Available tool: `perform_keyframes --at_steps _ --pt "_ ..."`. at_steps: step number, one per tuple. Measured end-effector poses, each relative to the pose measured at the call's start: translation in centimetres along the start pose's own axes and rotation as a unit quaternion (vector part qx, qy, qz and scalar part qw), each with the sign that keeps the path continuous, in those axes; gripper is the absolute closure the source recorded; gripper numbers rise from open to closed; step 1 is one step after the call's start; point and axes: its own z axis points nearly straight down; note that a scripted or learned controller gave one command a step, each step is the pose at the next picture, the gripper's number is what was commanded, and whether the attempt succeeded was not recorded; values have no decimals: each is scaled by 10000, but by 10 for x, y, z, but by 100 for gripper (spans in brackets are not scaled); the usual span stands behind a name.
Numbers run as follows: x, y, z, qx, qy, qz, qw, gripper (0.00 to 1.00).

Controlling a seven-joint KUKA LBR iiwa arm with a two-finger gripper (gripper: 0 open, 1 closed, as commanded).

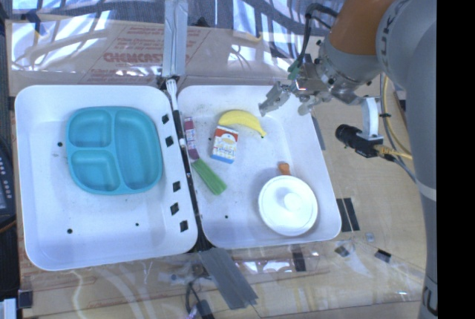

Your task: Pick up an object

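Over the far right corner of the right bin [326, 191] hangs the gripper [286, 101], its two thin metal fingers spread apart and holding nothing, tips just above the bin's back rim. Behind it the grey arm [404, 35] curves in from the right, smooth and rounded, with a glossy orange band [360, 10] above the wrist.

Both bins are shallow, matte white plastic with rounded corners, set side by side and touching along a dark hinge-like seam [178, 162]. The left bin [30, 184] holds a teal divided plate [115, 149], smooth and softly squared, with three compartments; bare white floor lies around it on every side.

Inside the right bin, a curved yellow banana [243, 121] lies near the back, just below and to the left of the fingertips. Beside it, touching or nearly so, sits a small white and orange carton [225, 145], boxy with printed faces. Along the left wall lies a slim dark red stick-like item [191, 138], and below it a flat green bar [209, 176], tilted. A round white lidded bowl [288, 204] with a knob on top fills the near right corner, close to the rim. A small orange piece [283, 168] rests just above it.

Open floor remains in the middle of the right bin, between the carton and the bowl, and along the near left corner.
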Motion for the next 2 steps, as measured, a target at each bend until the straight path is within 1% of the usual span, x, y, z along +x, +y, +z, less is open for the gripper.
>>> perform_keyframes --at_steps 1,2 --pt "3 47 128 16 8 -731 9973 0" --pt "-18 48 154 6 5 -101 9999 0"
